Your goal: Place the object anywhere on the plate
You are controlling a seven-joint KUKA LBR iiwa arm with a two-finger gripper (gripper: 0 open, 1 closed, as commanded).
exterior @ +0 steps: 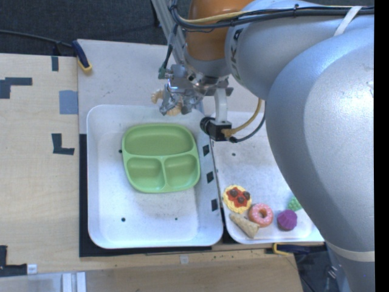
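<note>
A green divided plate (pixel 161 157) lies in the left white bin (pixel 103 181), toward its far side. My gripper (pixel 174 104) hangs just beyond the plate's far edge, over the bin's back rim. A small tan object (pixel 161 96) sits between its fingers, sticking out to the left and below them. The fingers are shut on it. The arm's wrist and orange band hide the upper part of the gripper.
The right bin (pixel 267 163) holds toy foods near its front edge: a pizza slice (pixel 237 198), a pink donut (pixel 262 213), a purple piece (pixel 287 219), a cone (pixel 245 225) and a green piece (pixel 295 204). The big grey arm covers the right side.
</note>
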